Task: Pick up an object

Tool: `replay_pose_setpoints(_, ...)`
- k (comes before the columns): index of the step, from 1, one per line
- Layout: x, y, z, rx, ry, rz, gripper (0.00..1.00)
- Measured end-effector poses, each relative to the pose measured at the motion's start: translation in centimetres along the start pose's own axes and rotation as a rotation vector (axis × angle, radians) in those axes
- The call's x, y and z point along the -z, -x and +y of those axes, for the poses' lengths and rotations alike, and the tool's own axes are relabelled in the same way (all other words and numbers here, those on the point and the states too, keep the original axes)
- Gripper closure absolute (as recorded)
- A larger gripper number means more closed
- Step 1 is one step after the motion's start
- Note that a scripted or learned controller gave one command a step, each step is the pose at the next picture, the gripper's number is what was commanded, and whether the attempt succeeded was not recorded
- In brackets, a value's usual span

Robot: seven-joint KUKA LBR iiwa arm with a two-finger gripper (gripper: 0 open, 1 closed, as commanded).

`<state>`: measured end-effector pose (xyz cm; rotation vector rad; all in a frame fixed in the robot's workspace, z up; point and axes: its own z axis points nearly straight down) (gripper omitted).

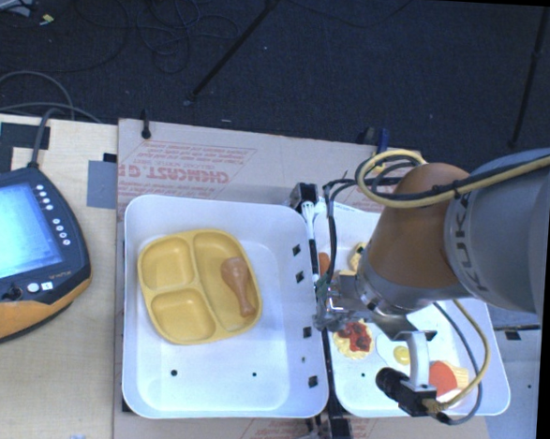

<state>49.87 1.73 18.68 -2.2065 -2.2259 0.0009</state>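
A small red-and-yellow object, lumpy and glossy like moulded plastic, lies in the right bin near the wall that bin shares with its neighbour; it is the likeliest thing to be picked. The gripper hangs just above and beside it, close to the dividing wall. The wrist and cabling hide its tips, so its opening cannot be judged, and nothing can be seen held in it. Other small pieces lie nearby in the same bin: a pale yellow piece and a red-orange piece, both smooth and rounded. The arm, orange-banded above the grey wrist, covers much of this bin, with yellow cable looping around it. The left bin, shallow and white with rounded corners, holds a yellow compartment tray, matte plastic with three wells. A brown drumstick-shaped toy lies slantwise in the tray's long right-hand well. A teach pendant rests on the bench well to the left.
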Motion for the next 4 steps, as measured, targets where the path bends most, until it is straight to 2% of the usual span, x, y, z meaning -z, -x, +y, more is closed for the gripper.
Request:
replay_pose_setpoints(1,12.5,-2.5,-2.2,-0.005,0.015,-0.002,1.00)
replay_pose_setpoints(2,18.0,-9.0,-2.3,-0.002,0.008,-0.002,1.00)
replay_pose_setpoints(4,25.4,-13.8,-2.3,-0.006,0.006,-0.004,1.00)
